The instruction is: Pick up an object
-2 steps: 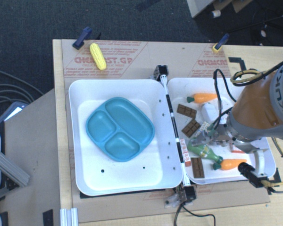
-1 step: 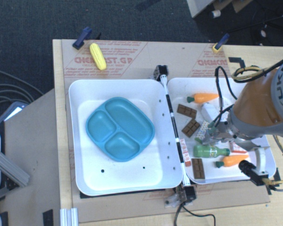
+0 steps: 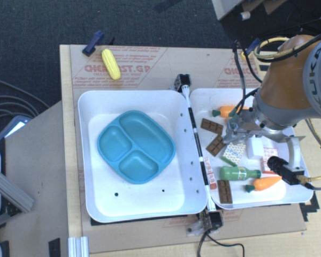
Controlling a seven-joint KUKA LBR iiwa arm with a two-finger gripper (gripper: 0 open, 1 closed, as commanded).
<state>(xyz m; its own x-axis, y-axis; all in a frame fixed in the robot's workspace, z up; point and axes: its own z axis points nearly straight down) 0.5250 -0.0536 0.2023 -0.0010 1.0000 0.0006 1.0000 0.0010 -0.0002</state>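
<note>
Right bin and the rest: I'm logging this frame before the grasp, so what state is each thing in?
Blue plate: flat in the left bin, nothing on it.
Green bottle: on its side in the right bin.
Carrot: lying flat, near edge.
Chocolate bars: lying flat, scattered.
Corn: lying on the cardboard, outside both bins.
Gripper: low over the right bin, grip unclear.

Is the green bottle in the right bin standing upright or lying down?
Lying down. The green bottle rests on its side on the floor of the right bin, its neck pointing toward the orange carrot.
</note>
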